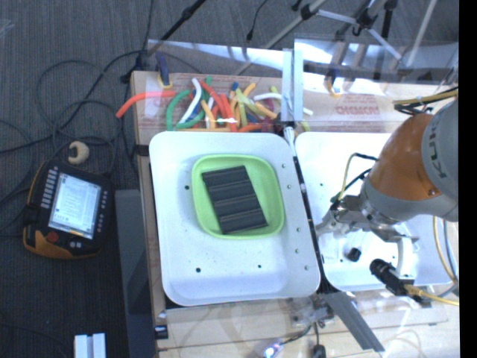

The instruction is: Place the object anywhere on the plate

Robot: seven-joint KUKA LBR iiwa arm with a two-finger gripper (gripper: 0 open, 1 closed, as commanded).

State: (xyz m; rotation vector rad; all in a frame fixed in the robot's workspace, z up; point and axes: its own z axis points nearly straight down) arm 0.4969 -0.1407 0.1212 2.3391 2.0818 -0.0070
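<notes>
A green square plate (274,209) lies in the left white bin (175,222). A dark grey ridged rectangular object (235,199) rests flat on the plate, near its middle, slightly turned. My gripper (349,231) hangs low over the right bin (328,159), below the orange band (406,162) of the arm, well to the right of the plate and apart from the object. The wrist hides most of the gripper from above.
A heap of coloured cables (216,107) lies along the bench behind the left bin. An upright metal post (294,88) stands at the back between the bins. A teach pendant (67,207) lies on the floor at the left.
</notes>
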